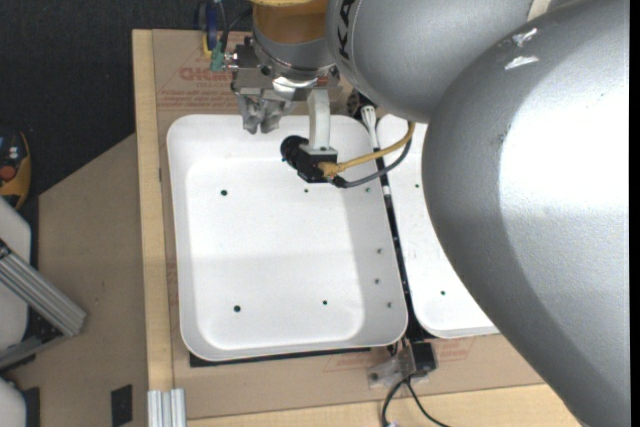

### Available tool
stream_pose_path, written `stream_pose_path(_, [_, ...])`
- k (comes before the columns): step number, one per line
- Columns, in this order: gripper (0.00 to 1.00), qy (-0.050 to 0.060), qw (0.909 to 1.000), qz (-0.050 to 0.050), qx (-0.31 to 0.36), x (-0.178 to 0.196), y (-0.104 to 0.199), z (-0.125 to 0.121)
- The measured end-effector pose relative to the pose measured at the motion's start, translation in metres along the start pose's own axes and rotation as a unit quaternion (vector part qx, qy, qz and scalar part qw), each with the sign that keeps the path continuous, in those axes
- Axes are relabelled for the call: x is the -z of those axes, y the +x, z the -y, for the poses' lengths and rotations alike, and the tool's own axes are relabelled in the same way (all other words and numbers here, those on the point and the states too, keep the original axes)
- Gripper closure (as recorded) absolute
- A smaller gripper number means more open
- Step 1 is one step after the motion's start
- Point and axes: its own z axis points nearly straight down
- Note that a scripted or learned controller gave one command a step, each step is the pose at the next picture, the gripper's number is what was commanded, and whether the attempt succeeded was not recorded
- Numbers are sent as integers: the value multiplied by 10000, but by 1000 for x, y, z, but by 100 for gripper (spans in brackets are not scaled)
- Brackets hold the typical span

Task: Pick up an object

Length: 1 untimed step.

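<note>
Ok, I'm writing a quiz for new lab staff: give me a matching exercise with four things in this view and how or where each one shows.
Things:
1 gripper
2 bin at the view's left
3 bin at the view's right
4 bench board

States:
A largely covered by the arm
B tan, with red print at its far edge
C white, in open view
D at the far rim of the left-hand bin

Pairs: 1-D, 2-C, 3-A, 4-B.

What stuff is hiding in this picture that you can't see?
- Right bin: mostly covered by the grey arm in the camera view, so its contents can't be told.
- Left bin: its far rim is partly hidden behind the gripper.
</note>
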Motion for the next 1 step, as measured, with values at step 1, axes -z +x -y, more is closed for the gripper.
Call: stream_pose_path(1, [100, -56, 10000, -14, -7, 51, 7, 7])
